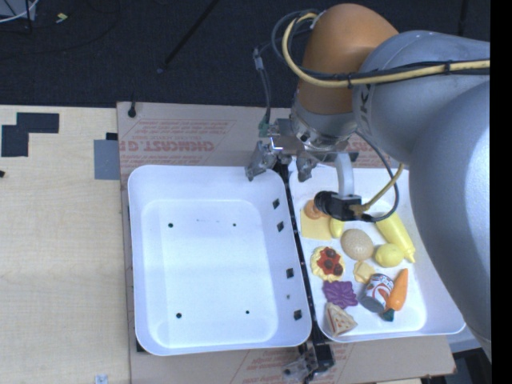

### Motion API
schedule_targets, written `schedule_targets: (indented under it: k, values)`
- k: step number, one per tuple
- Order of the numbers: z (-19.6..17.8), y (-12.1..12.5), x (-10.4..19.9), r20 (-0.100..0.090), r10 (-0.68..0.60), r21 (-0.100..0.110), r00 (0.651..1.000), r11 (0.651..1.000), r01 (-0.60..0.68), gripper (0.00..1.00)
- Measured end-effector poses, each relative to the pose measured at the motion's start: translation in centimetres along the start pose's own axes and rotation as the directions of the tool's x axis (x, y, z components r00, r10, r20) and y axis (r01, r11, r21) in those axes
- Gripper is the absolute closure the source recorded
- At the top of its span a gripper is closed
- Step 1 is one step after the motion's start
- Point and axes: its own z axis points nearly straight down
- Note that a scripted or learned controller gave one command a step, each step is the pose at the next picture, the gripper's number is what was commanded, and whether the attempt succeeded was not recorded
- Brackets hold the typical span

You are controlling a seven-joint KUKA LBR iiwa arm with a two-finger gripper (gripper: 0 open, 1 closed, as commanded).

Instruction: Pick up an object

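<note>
My gripper (281, 167) hangs over the far rim where the two bins meet, its two grey fingers spread apart with nothing between them. The right bin (438, 320) holds several toy foods in front of it: a yellow cheese wedge (315, 226), a beige egg-like piece (358, 243), a yellow banana (397, 230), a lemon (389, 255), a pizza slice (328, 262), purple grapes (340, 294), a can (375, 289), a carrot (398, 289) and a sandwich wedge (340, 321). The nearest item, a small orange piece (312, 209), lies just below the gripper.
The left bin (138, 214) sits beside the right one, with a black divider strip (290, 238) between them. The arm's grey body and orange band (344, 42) loom over the right bin's far and right side. A cardboard sheet (184, 130) lies under both bins.
</note>
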Motion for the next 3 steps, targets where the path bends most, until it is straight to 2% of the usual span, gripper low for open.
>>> schedule_targets:
  k: [1,2,3]
  values:
    - [-17.0,-0.9,6.5,-0.003,-0.003,-0.013,1.000,1.000,0.003,0.00]
    - [-29.3,0.0,16.6,-0.005,-0.006,-0.009,1.000,1.000,0.006,0.00]
    - [-29.4,0.0,16.2,0.005,-0.005,0.010,1.000,1.000,0.005,1.00]
